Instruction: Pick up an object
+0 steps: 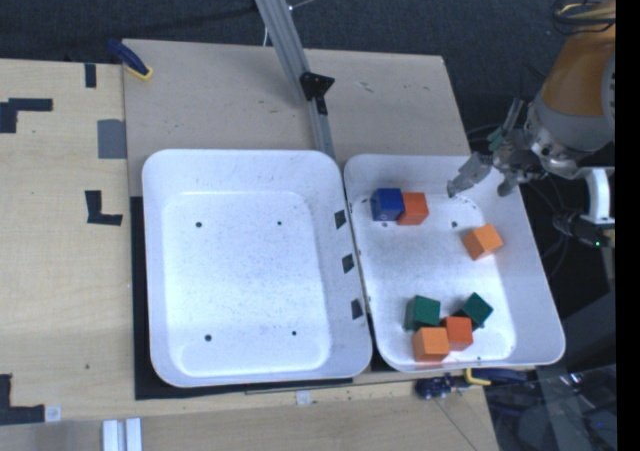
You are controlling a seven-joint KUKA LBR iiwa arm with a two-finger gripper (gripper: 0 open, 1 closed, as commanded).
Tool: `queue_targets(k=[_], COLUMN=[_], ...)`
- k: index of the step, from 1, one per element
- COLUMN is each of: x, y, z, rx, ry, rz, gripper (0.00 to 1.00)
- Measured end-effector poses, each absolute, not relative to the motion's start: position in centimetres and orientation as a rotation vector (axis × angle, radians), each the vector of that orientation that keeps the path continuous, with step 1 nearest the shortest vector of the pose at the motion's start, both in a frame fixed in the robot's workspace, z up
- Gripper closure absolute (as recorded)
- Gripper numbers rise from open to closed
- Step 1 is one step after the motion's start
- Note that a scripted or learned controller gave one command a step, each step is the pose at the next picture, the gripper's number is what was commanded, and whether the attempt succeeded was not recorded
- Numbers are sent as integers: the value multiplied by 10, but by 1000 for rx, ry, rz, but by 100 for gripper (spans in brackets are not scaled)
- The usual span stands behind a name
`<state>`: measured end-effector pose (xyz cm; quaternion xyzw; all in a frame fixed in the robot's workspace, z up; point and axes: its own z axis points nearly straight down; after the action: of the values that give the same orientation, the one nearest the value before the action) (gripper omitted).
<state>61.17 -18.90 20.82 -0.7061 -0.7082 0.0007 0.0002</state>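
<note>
The right bin [538, 291] holds several small cubes. A blue cube [387, 204] touches a red-orange cube [414, 209] near the bin's far left. An orange cube [483, 240] lies alone at mid right. Near the front are a green cube [422, 312], a dark green cube [477, 309], a red-orange cube [459, 330] and an orange cube [432, 343], bunched together. My gripper [488, 179] hangs over the bin's far right corner, open, nothing between its fingers. It is right of the blue and red-orange pair and above the lone orange cube.
The left bin [150, 179] sits beside the right one. A slanted grey metal post [285, 29] ends at a black clamp [316, 86] behind the bins. The grey arm with its orange band [578, 79] reaches in from the right.
</note>
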Motion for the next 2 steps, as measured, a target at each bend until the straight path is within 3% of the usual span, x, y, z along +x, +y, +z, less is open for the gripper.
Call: queue_targets(k=[1,2], x=[612,609], y=[-189,-179], z=[208,158], rx=[-2218,-2217], ry=[-2224,-2221], rz=[3,6], gripper=[0,0])
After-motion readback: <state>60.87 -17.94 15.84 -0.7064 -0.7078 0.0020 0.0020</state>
